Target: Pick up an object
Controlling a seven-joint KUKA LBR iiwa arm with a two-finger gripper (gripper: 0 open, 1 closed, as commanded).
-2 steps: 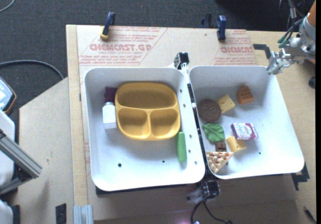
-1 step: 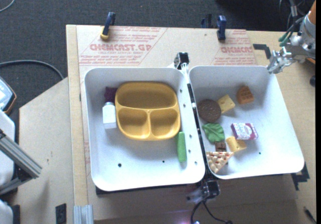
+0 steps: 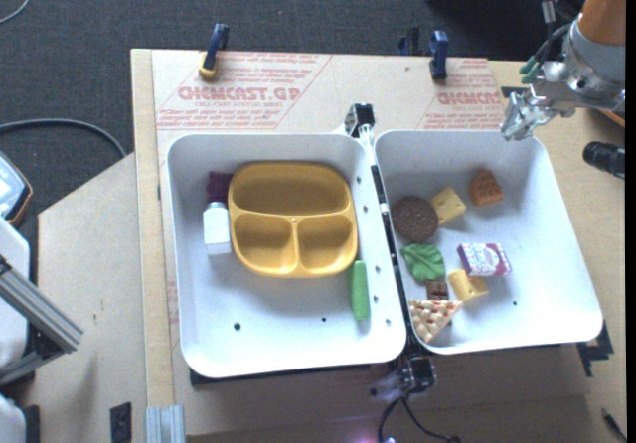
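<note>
2 white bins sit on the bench (image 3: 298, 83). the gripper (image 3: 520, 121) hovers over the right bin's (image 3: 566, 262) far rim, grasping nothing; whether it is released or clenched, i cannot tell. in that bin lie a brown cookie (image 3: 415, 219), cheese wedge (image 3: 448, 204) and pizza slice (image 3: 433, 316).

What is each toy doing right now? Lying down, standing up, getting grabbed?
yellow tray: flat in left bin, compartments bare
white bottle: beside the tray
green stick: lying flat
brown cookie: flat in right bin
pizza slice: flat, ungrabbed
gripper: above right bin's far corner
</note>
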